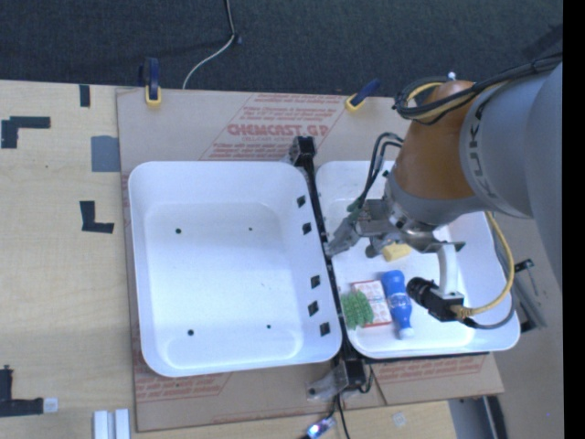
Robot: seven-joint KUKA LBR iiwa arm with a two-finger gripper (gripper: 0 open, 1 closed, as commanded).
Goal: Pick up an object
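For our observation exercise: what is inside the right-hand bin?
The right bin holds a blue tube, a red-and-green packet and a yellow item. The arm covers its far half.

The wide white left bin (219, 263) lies open to reach. In the right white bin (475, 337), the grey-and-orange arm (457, 163) crowds a blue tube (397, 302) and green-red packet (364, 303)

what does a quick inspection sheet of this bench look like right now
surface: cardboard sheet under two white bins, clamped at the top edge
job's things: blue tube and a red and green packet in the right bin; a yellow item partly hidden under the wrist
clutter: nothing seen
pincer: low in the right bin, near the divider
cables: yellow cable looping off the wrist; thin cable at the top
surroundings: left bin, black tape marks on the wooden bench
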